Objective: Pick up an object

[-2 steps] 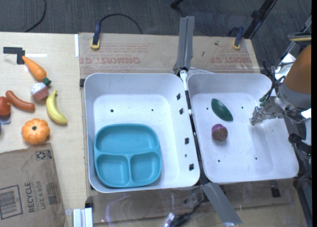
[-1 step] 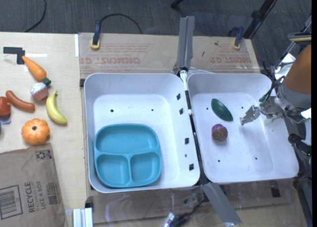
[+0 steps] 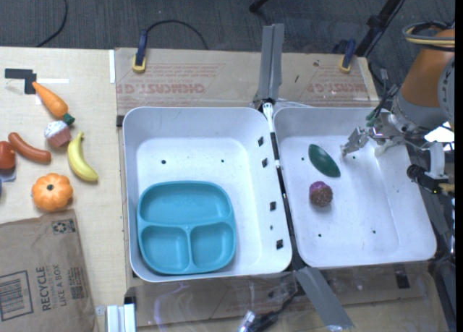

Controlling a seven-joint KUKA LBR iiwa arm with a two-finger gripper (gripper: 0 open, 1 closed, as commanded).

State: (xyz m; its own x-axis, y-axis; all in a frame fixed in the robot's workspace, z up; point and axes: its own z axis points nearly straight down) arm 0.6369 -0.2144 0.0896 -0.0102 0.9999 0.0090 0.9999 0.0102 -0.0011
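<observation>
tool poised over the right bin, nothing picked up yet

from where i stand the tool [image 3: 356, 142] hangs over the upper part of the right bin [image 3: 405, 251], just beside the dark green object [image 3: 323, 160], which lies flat on the bin floor; a round purple object [image 3: 321, 194] sits near it, a little lower. the fingers look slightly parted with nothing between them, though they're small and hard to read at this angle. so the pick is barely begun: the approach looks made, while the descent, the grasp and the lift are all left. the left bin [image 3: 145, 135] carries a blue divided tray [image 3: 187, 236], and toy food [image 3: 54, 157] lies out on the bench.
</observation>
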